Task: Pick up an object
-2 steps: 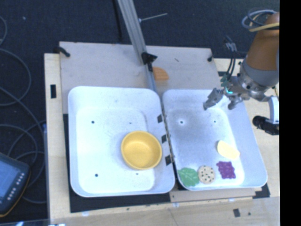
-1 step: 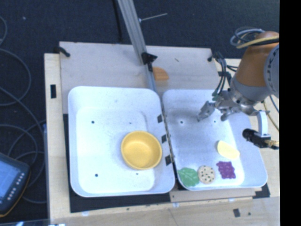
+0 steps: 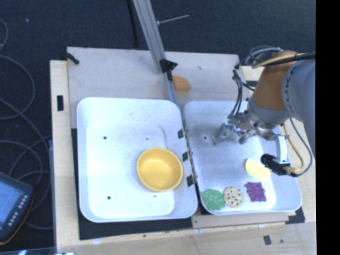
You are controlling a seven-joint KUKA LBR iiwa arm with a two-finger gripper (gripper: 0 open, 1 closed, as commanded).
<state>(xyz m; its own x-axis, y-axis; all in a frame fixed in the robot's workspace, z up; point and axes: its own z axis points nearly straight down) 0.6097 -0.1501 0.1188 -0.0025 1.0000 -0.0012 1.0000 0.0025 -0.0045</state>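
My gripper (image 3: 229,137) hovers low over the bare upper middle of the right bin (image 3: 204,158). Its fingers stand open and hold nothing. Along that bin's front lie a green piece (image 3: 213,198), a round cookie (image 3: 232,196) and a purple grape bunch (image 3: 256,191). A pale yellow lemon-like piece (image 3: 256,169) rests at the right, a short way below and to the right of the gripper. A yellow bowl (image 3: 159,169) sits upright in the left bin (image 3: 101,142), near the wall between the bins.
An orange object (image 3: 181,83) lies on the bench behind the bins, beside a slanted metal rail (image 3: 151,31). A black fitting with cables (image 3: 275,164) hangs off the arm next to the lemon-like piece. The two bins' raised rims meet at the centre.
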